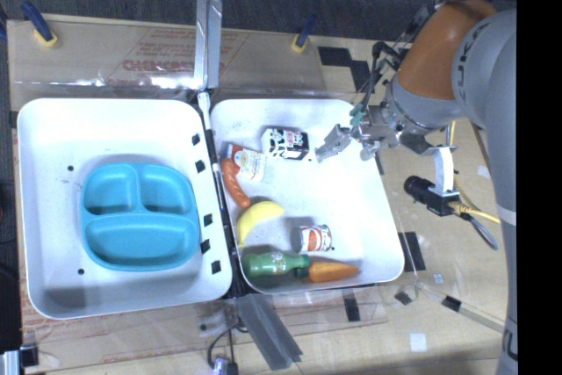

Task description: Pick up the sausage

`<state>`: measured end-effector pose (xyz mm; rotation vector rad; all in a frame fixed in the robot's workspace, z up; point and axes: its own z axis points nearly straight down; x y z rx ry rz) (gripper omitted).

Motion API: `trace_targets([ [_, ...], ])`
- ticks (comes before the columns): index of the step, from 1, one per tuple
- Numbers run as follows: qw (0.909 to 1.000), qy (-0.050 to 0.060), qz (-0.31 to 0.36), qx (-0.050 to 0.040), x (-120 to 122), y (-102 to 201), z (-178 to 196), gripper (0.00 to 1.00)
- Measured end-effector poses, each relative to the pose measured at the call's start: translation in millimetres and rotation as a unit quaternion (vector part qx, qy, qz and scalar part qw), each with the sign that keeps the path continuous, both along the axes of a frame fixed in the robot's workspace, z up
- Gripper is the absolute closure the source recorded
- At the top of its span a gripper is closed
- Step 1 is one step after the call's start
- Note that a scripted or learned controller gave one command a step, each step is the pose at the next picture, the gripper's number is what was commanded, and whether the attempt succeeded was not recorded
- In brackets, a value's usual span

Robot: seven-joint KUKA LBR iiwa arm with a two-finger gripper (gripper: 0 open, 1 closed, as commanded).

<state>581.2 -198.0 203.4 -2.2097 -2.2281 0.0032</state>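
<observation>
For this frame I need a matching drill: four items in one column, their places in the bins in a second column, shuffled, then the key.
Items:
1. sausage
2. carrot
3. blue tray
4. lemon

Places:
A. in the left bin
B. along the right bin's near edge, just right of the green bottle
C. against the right bin's left wall, beside a small packet
D. in the right bin, between sausage and bottle

Pairs: 1-C, 2-B, 3-A, 4-D
</observation>
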Motion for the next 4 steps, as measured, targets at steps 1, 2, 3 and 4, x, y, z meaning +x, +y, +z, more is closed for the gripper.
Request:
trace_targets([
  [1, 0.9939, 0.0, 0.11, 0.0006, -1.9, 73.0, -84.1, 0.0],
  [2, 0.9998, 0.005, 0.021, 0.0002, 63.3, 88.8, -107.2, 0.0],
  [3, 0.9997, 0.005, 0.024, -0.0012, 64.2, 88.5, -95.5, 1.0],
  [4, 0.9956, -0.002, 0.093, -0.0002, 68.5, 176.3, 45.5, 1.0],
])
